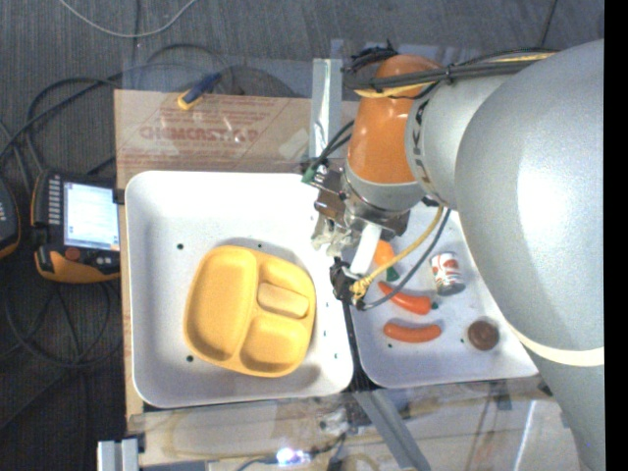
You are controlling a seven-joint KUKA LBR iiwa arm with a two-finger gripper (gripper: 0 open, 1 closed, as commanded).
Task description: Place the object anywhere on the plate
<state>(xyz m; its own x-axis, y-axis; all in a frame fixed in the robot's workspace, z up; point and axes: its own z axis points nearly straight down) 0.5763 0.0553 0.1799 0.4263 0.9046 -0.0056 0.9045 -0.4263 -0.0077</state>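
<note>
- The gripper (345, 251) hangs over the seam between the two bins; the wrist hides its tips, so I cannot tell whether the fingers are wide, narrow or holding anything
- Just right of the fingers, partly under the wrist, sits an orange rounded thing (384, 254) in the right bin (453, 359)
- A little further right and lower lie a red-orange pepper-like piece (410, 303) and a sausage (413, 332), side by side but apart
- Left of the fingers and slightly lower, a pale tan block (283, 299) lies flat in a compartment of the yellow plate (221, 302), which sits in the left bin (157, 263)
- Judgement: if that block is the object, the placing looks done and the next move only calls for a clean lift away; if not, a pick from the right bin comes first
- Further right stand a small can (447, 273), its red and white label unreadable, and a brown disc (482, 335)
- Farthest, beyond the left bin, a cardboard sheet (206, 130) carries faint reddish print too blurred to read
</note>
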